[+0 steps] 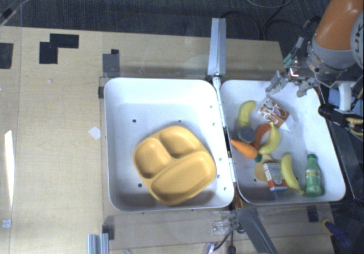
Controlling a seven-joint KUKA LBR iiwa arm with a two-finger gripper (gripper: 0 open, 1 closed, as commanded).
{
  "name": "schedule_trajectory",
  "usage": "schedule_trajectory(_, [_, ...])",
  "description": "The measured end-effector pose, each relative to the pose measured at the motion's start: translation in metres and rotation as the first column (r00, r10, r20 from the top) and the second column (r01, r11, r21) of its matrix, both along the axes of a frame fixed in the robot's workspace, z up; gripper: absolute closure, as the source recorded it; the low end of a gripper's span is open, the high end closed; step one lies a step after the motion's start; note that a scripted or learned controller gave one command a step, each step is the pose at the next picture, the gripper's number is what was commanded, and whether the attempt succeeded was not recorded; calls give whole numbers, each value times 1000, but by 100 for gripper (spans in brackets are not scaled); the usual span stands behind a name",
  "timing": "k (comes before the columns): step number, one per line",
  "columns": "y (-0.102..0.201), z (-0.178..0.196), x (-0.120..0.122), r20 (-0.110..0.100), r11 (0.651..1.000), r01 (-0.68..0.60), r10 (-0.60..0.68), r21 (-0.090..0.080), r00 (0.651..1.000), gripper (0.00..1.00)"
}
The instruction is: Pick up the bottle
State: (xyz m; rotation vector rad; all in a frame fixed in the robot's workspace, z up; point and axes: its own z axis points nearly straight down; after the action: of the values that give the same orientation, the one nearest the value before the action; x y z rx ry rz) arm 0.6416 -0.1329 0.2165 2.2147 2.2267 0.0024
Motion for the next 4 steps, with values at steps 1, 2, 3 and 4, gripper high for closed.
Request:
schedule_trajectory(1, [-63, -47, -22, 1, 991, -133, 133, -1, 991, 0])
schedule_trajectory(2, [-54, -112, -144, 2, 986, -164, 164, -1, 986, 0])
schedule_trajectory(3, [-73, -87, -153, 3, 983, -184, 184, -2, 983, 0])
schedule_trajectory(4, [-73, -128, -146, 12, 974, -225, 225, -7, 974, 0])
